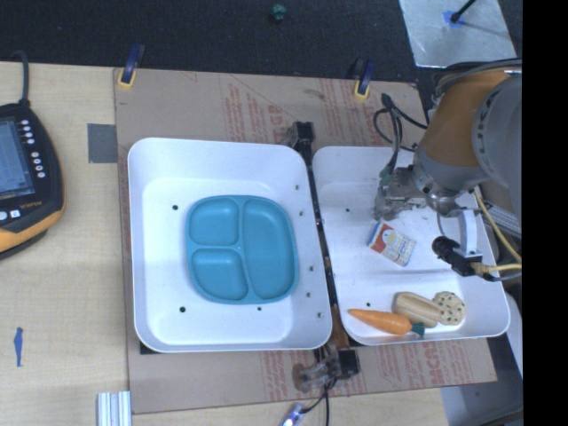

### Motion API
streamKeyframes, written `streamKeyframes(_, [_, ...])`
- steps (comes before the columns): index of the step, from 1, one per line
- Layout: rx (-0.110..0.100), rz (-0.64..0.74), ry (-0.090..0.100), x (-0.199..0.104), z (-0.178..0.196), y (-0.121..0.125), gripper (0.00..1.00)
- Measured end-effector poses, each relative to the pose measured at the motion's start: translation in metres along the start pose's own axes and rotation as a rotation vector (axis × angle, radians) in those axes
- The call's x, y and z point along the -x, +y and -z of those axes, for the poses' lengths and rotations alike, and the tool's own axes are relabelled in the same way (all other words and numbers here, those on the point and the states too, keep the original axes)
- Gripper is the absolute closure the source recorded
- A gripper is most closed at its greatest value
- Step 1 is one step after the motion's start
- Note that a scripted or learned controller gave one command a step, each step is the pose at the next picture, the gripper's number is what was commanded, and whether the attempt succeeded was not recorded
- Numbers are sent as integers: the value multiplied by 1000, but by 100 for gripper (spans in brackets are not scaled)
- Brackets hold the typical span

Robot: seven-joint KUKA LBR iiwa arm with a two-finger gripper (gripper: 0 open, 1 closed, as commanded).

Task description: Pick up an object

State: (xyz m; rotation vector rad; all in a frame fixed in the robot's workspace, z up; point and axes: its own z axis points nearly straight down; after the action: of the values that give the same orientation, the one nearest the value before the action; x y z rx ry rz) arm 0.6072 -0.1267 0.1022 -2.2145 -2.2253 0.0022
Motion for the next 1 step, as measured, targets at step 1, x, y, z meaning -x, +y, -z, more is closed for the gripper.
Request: streamKeyframes(1, [0,0,0,0,0,0,0])
